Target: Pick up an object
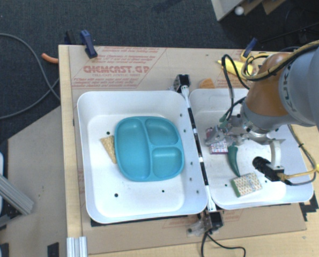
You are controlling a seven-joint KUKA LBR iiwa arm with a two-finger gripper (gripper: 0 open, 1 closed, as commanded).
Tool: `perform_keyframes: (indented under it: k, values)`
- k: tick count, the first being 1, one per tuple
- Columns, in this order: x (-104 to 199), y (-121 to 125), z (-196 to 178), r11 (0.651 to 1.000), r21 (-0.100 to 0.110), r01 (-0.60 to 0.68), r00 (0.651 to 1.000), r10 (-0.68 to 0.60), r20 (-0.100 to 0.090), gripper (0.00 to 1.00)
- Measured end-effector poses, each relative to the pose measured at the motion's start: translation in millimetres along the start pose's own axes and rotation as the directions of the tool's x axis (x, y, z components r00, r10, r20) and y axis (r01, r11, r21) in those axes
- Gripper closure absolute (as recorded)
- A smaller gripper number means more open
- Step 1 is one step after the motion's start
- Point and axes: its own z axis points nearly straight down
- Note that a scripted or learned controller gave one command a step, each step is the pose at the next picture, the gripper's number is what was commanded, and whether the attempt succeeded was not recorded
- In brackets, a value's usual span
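Pincer point(223, 135) hung low in your right shallow white bin point(293, 191), over a small pink-and-white packet point(218, 147); a dark green curved piece point(233, 159) lay just beside; you couldn't tell its opening or hold; seemingly mid-grasp, you'd next confirm closure, then lift.

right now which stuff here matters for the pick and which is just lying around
For the pick: end effector; small pink-and-white object; green curved object; speckled green block.

Lying about: blue divided plate; tan piece under its edge; blue clamp.
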Motion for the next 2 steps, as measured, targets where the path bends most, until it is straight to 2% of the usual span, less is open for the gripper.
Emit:
perform_keyframes:
  k: [1,2]
  values:
    - [0.4,0.4,-9.9,1.000,-0.001,-0.001,1.000,0.001,0.000,1.00]
    - [79.3,53.8,-101.1,1.000,-0.005,0.002,1.000,-0.002,0.000,1.00]
